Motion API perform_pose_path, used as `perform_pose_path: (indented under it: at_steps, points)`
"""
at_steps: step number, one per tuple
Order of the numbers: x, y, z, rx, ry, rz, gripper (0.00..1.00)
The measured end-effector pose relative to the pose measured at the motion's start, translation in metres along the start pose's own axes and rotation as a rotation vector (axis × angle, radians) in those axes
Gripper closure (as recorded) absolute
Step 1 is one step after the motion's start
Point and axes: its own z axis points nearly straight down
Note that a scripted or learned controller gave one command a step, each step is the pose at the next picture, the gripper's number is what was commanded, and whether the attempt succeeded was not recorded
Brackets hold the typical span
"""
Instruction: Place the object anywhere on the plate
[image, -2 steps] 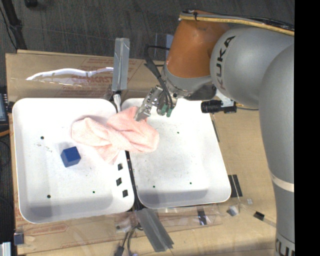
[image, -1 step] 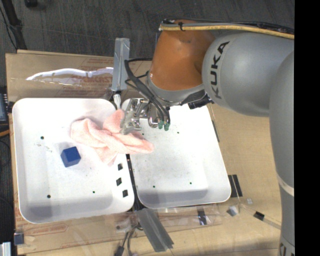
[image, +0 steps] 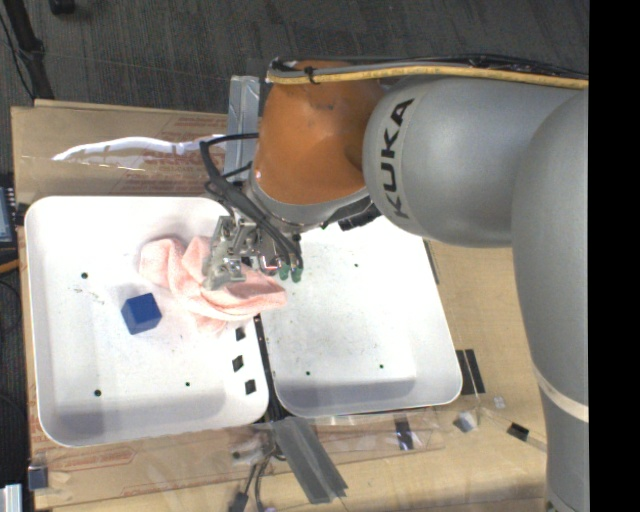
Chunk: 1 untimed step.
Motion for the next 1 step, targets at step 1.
perform_pose_path:
  at_steps: [1]
  points:
    - [0.0224, 0.0521, -0.0113, 0.001, 0.000, -0.001, 1.00]
